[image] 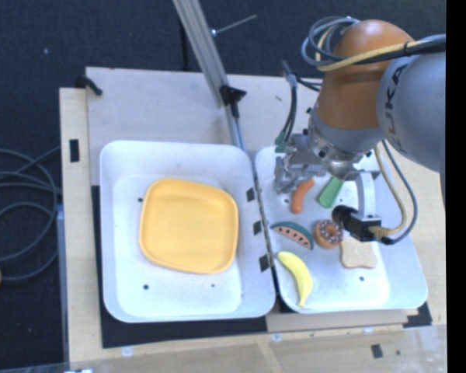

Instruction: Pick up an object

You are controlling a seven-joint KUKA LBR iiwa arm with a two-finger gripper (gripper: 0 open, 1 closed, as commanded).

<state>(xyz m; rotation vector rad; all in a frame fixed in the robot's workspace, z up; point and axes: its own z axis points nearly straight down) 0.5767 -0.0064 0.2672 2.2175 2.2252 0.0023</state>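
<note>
The right bin (404, 286) holds a yellow banana (297, 277) near its front-left corner and a toast slice (358, 255) toward the front. A watermelon wedge (293, 232), a donut (326, 234), an orange carrot (300, 196) and a green piece (330, 191) lie mid-bin.

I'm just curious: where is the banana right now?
The banana lies in the right bin, near its front left corner, just below the watermelon slice and to the left of the toast.

A robotics lab: an industrial arm (373, 76) over a plywood bench (140, 99), loose cables (15, 208) on dark carpet.
</note>
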